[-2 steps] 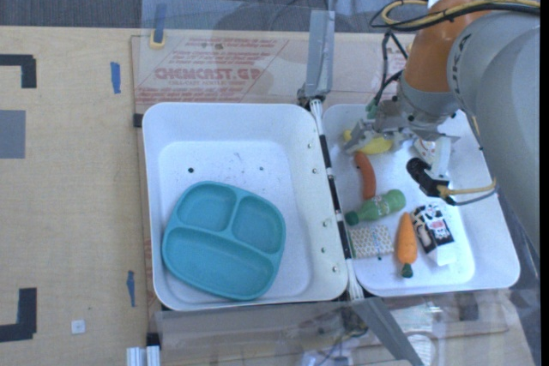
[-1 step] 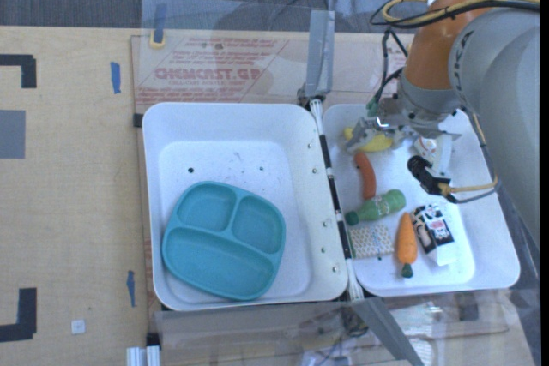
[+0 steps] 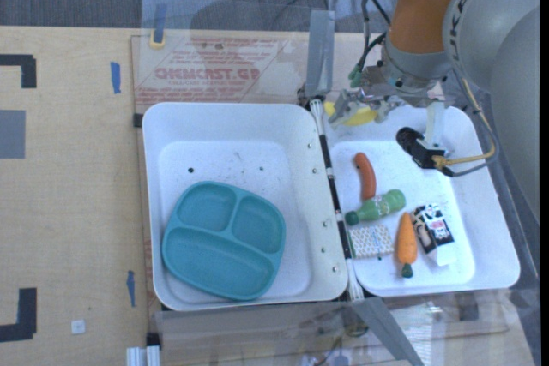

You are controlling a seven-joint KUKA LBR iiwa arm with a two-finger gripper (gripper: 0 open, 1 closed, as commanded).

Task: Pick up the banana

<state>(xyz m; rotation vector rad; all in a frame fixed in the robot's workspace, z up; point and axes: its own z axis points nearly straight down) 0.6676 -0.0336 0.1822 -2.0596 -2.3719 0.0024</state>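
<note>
Tool (image 3: pixel 371 101) of the grey and orange arm hangs over the far left corner of the right bin (image 3: pixel 506 272), directly above the banana (image 3: pixel 358 115), a sliver of yellow visible beneath the metal parts. Whether the tool is open or closed, and whether it has hold of the fruit, cannot be told from this angle.

Nearer in the same bin, a red sausage (image 3: pixel 366 174) lies lengthwise close to the left wall, with a green bottle (image 3: pixel 378 206) on its side just near of it. A speckled pad (image 3: pixel 371 242) rests by the near left corner, an orange carrot (image 3: pixel 406 240) just to its right, and a small black, white and red carton (image 3: pixel 433 229) beside the carrot on the right.

The left bin (image 3: pixel 232 110) holds a teal divided plate (image 3: pixel 225 241) toward its near left side. Both bins sit on the pale wooden bench (image 3: pixel 69 184), touching along their shared wall.
</note>
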